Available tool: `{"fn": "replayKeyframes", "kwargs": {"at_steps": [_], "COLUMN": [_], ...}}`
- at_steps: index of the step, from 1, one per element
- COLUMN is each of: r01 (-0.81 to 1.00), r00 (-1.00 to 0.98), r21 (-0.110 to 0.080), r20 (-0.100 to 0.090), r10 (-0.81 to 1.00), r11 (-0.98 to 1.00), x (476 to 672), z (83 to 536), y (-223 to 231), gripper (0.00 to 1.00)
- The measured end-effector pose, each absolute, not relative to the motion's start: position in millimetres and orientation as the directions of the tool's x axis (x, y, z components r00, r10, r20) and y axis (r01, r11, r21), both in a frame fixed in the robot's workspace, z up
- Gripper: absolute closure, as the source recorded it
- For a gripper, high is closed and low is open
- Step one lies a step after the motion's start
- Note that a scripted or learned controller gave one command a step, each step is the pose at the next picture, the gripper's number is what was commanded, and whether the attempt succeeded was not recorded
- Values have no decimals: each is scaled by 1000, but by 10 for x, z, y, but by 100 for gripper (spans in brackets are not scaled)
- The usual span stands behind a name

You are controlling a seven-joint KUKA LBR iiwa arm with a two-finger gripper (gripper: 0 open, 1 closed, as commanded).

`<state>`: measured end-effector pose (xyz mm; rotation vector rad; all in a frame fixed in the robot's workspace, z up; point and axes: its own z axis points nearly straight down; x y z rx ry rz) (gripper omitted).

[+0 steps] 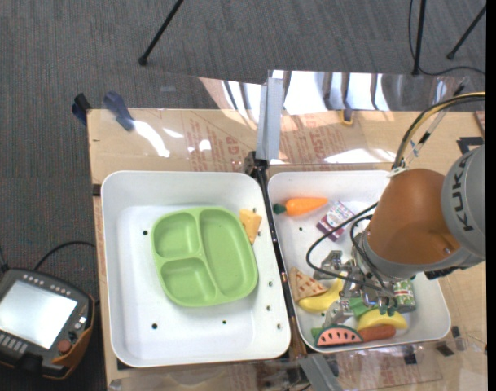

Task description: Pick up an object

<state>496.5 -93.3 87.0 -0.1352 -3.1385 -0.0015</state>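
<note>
From the camera view, the bench carries 2 shallow white bins side by side. The left bin (117, 218) holds a green divided plate (204, 256) with 3 compartments, lying flat in the middle, and a small yellow-orange wedge (250, 223) touching the plate's far right rim, close to the wall between the bins. None of this is near the arm, so it reads as a set-down area rather than the source.

The right bin (436, 316) holds the loose toy food, which is why the arm (410, 218) reaches down into it from the right. A carrot (305, 206) lies at the far side, with a small purple packet (340, 215) just to its right. Crowded at the near side are a triangular slice (307, 283), a banana (322, 300), a watermelon slice (340, 336) and a sausage on a yellow piece (379, 329).

The gripper (363, 287) hangs over this near cluster, just right of the banana, probably aimed at it or a neighbour. Cables and the wrist cover much of it, so I cannot tell how it is set, nor whether anything is caught in it. The pile is tight, so a clean grasp of 1 item looks hard.
</note>
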Motion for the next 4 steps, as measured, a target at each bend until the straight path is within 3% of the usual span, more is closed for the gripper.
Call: {"fn": "replayKeyframes", "kwargs": {"at_steps": [1, 2, 3, 4], "r01": [81, 171, 6, 29], "r00": [-997, -985, -1000, -1000], "r21": [1, 1, 0, 1], "r20": [0, 1, -13, -4], "r10": [81, 171, 6, 29], "r11": [997, 985, 1000, 1000], "x": [4975, 5275, 5559, 5548], "z": [963, 871, 2471, 1033], "y": [-918, -859, -549, -985], "gripper": [100, 100, 100, 100]}}
